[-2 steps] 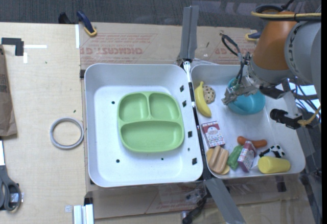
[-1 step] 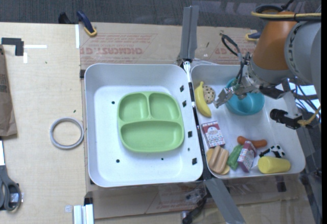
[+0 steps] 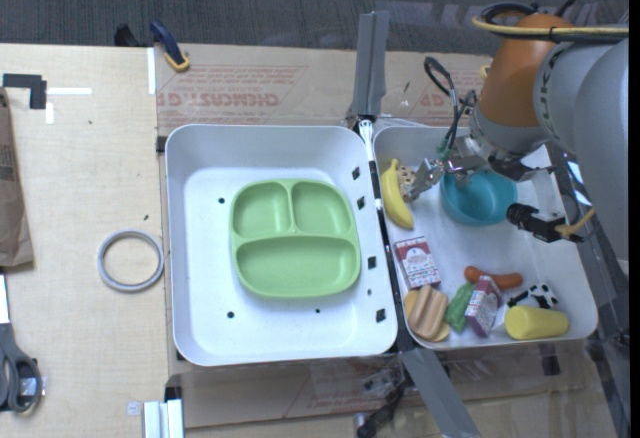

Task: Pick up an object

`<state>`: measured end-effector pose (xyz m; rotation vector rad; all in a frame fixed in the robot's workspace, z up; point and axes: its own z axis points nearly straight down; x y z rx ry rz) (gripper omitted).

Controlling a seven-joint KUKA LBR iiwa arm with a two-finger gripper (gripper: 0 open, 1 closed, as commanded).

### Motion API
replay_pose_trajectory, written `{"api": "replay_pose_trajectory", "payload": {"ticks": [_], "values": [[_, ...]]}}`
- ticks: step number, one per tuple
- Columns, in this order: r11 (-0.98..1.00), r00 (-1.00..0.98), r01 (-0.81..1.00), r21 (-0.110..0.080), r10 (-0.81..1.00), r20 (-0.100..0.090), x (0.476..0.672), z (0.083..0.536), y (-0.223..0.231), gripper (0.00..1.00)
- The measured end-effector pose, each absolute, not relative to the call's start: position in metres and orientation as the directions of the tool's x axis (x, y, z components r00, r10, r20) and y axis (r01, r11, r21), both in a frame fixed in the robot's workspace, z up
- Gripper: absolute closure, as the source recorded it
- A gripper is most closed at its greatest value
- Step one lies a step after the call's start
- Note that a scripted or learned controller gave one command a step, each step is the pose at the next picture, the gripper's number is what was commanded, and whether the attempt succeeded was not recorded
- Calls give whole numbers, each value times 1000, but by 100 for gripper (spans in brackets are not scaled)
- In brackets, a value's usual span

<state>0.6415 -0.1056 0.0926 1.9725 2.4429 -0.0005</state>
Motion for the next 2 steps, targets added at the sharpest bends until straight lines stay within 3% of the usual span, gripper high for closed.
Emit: {"api": "replay_pose_trajectory", "payload": {"ticks": [1, 2], "values": [[212, -212, 977, 2, 977, -6, 643, 104, -107, 100], [242, -242, 970, -6, 970, -1, 644, 129, -99, 100]]}}
